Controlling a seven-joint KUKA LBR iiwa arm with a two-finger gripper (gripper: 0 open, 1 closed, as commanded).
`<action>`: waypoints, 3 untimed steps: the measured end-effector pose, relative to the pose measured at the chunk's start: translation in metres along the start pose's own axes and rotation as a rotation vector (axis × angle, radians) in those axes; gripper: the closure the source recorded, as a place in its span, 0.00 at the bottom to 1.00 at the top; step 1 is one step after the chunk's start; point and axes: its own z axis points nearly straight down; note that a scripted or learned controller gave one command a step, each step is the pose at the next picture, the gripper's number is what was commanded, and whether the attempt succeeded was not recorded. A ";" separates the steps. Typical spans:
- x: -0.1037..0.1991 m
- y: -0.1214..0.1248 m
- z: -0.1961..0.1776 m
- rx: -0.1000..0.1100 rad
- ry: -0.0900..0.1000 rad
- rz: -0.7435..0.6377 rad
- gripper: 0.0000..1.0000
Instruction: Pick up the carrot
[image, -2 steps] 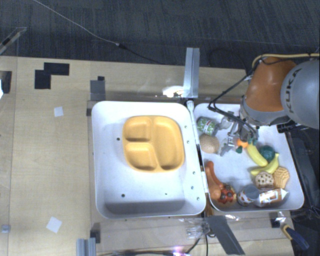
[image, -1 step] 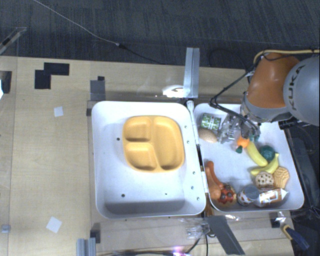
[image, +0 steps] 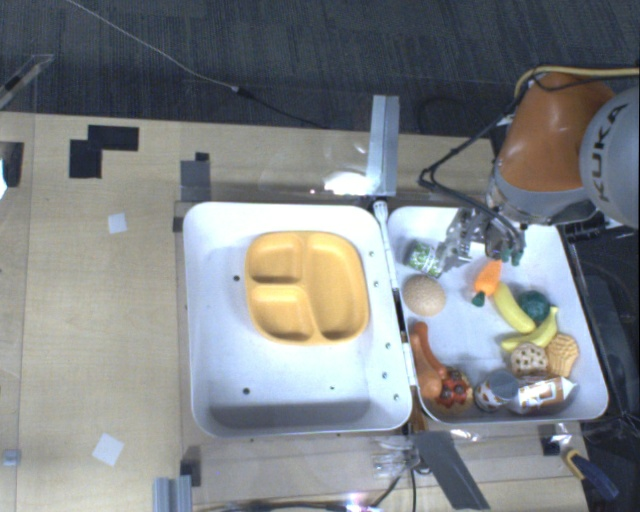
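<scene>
The carrot (image: 487, 279) lies in the right bin (image: 582, 300), in its upper middle part, a short smooth plastic cone, bright orange, with a small green tuft at its lower left end. Its long axis runs at a slant, the broad orange end toward the upper right, the green end toward the lower left. Just above it sits the tool (image: 486, 243), a cluster of grey metal parts under the arm's glossy orange band; whether it is spread or pressed together cannot be told, and nothing shows pinched in it.

Near the carrot's lower right are two curved yellow bananas (image: 516, 310) and a dark teal lump (image: 537, 305). To the left lie a matte beige egg (image: 424, 295) and a crumpled green and white packet (image: 424, 259). Along the bin's lower edge rest a long orange-brown sausage shape (image: 427, 362), a waffle-textured tan piece (image: 563, 350) and a small labelled can (image: 541, 394) on its side.

The left bin (image: 215, 330) holds a yellow moulded tray (image: 304, 286) with three compartments and rounded corners. Both bins sit on the pale wooden table (image: 90, 330)
</scene>
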 end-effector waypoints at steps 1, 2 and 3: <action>0.022 -0.040 0.071 0.000 0.008 -0.419 1.00; 0.072 -0.080 0.071 0.002 0.006 -0.428 1.00; 0.072 -0.079 0.073 0.000 0.007 -0.431 0.00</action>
